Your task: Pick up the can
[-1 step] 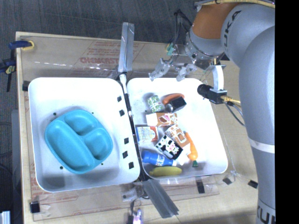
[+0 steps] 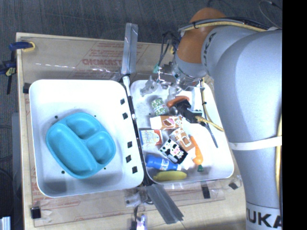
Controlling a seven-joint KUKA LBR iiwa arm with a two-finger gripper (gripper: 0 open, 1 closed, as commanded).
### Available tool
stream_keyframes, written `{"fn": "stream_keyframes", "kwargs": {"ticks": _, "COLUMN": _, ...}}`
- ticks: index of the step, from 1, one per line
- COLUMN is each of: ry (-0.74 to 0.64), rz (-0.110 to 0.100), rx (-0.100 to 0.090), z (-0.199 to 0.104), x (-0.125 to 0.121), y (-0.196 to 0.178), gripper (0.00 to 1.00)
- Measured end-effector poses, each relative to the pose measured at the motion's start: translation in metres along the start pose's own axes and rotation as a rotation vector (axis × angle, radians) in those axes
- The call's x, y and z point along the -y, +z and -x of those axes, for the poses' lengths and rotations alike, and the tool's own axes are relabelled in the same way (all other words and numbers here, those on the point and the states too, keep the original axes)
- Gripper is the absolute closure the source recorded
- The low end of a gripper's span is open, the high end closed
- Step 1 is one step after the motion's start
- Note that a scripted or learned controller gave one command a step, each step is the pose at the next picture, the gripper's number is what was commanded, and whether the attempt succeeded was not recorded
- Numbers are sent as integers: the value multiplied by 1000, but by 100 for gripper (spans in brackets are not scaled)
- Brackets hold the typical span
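A small green can lies in the far part of the right bin, next to an orange-handled tool. My gripper hangs over the bin's far edge, just above and a little right of the can. The wrist hardware hides its tips. Nothing shows between them.
The right bin also holds cartons, a cow-print box, a blue bottle, a banana and a carrot. A blue divided plate lies in the left bin. The arm's grey body covers the right side.
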State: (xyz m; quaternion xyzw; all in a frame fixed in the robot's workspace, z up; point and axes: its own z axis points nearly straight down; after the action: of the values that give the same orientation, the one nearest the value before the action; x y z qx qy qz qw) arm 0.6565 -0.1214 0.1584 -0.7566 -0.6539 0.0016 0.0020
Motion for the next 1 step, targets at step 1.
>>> {"fn": "stream_keyframes", "kwargs": {"ticks": 1, "ry": 70, "rz": 0, "rx": 1, "z": 17, "x": 4, "y": 68, "gripper": 0}}
